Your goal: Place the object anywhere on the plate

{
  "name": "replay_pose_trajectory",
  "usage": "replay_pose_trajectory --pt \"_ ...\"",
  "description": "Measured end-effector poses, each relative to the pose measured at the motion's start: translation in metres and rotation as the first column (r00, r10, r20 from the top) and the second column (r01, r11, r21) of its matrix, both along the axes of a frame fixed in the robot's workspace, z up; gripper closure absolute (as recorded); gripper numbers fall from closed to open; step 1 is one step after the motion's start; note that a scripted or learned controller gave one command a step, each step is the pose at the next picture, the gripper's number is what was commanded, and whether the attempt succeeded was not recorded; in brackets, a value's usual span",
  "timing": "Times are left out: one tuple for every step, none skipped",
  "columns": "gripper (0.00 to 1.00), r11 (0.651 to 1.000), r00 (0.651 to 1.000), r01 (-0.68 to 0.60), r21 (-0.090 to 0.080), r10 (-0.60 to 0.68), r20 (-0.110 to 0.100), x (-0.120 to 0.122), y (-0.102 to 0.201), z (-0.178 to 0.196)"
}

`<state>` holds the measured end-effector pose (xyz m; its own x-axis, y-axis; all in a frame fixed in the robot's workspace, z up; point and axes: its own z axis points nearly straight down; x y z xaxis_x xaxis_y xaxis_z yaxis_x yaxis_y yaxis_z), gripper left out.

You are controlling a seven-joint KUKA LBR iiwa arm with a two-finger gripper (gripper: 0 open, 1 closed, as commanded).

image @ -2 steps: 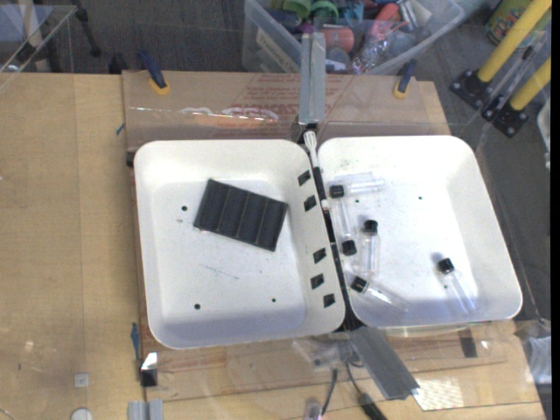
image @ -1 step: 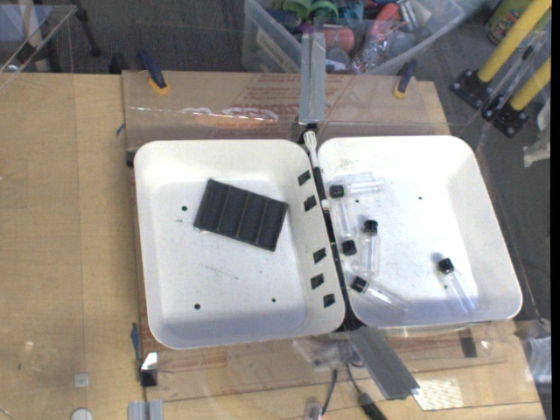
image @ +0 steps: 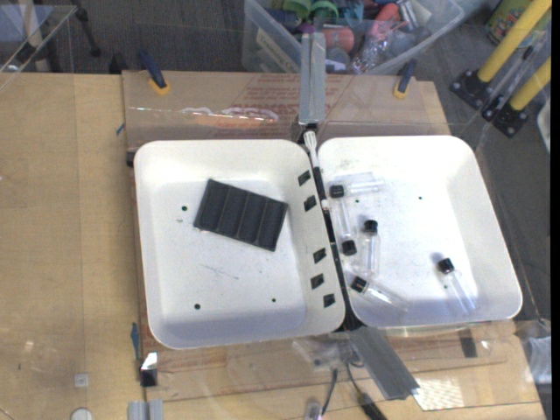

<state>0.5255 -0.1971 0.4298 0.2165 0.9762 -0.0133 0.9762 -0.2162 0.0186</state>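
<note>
Leftmost, to the left of the plate, we see bare bench. The plate itself is a dark, ribbed rectangle. It lies flat and slightly askew on the floor of the left bin, in that bin's upper middle part, with nothing resting on it.

Up and to the left of the plate, past the bin's rim, a clamp grips the cardboard under both bins. Just right of the plate, a row of small black tabs runs along the seam where the two bins meet.

Further right of the plate, beyond that seam, sits the right bin, and all the objects are in it, well apart from the plate. They are clear vials with black caps. One vial lies on its side at about the plate's height in our view. Two more lie close together lower down, near the seam. A fourth lies below those, towards the bin's lower edge. The fifth lies farthest right of the plate, alone. We cannot tell which vial is meant for the plate.

Above and right of the plate, behind the bench, stands a clear tub of coloured items.

We cannot tell how far open the gripper is, or whether it has hold of anything.
</note>
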Motion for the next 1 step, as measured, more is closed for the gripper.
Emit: replay_pose_trajectory --pt "0.0 1.0 1.0 0.0 0.0 0.0 0.0 0.0001 0.0002 -0.0001"
